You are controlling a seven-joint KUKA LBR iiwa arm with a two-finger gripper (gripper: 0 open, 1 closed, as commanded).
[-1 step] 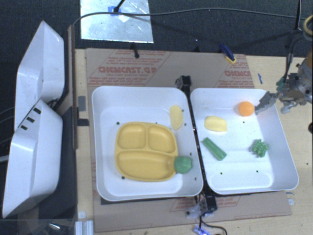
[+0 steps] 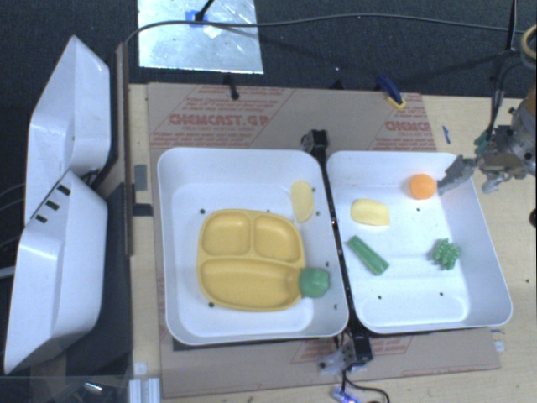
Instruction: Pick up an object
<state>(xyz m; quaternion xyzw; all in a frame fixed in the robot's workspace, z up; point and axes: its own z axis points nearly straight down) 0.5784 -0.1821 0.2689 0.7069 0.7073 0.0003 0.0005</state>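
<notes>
The right bin (image 2: 482,296) holds an orange ball (image 2: 422,185), a pale yellow lump (image 2: 370,212), a green stick (image 2: 367,254) and a small knobbly green piece (image 2: 445,253). In the left bin (image 2: 180,225) lie a yellow divided plate (image 2: 250,259), a green ball (image 2: 315,282) at the plate's right corner, and a pale yellow slice (image 2: 302,201). My gripper (image 2: 474,179) hangs over the right bin's upper right corner, just right of the orange ball. It is open, with nothing between its fingers.
The two bins sit side by side on a cardboard sheet (image 2: 252,116). White housings (image 2: 63,200) stand at the far left. A shiny metal plate (image 2: 200,23) lies at the back, and cables cross the dark floor behind the bench.
</notes>
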